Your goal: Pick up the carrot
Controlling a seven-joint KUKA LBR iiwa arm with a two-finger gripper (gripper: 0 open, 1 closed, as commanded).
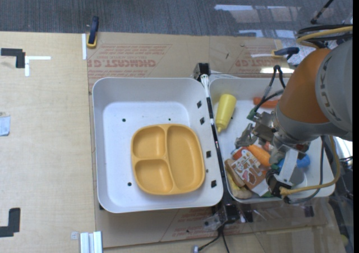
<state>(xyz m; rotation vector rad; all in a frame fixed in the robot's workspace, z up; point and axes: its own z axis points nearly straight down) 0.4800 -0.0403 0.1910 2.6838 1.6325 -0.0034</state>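
Your hand (263,137) hangs low over the carrot (259,151) in the right bin (242,88) — ready to grasp — though you cannot tell its state.

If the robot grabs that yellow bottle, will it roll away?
Probably, a bit. The yellow bottle lies on its side in the right bin, and its body looks round, so a nudge could roll it. Its smooth plastic may be slippery. It looks stiff, not floppy.
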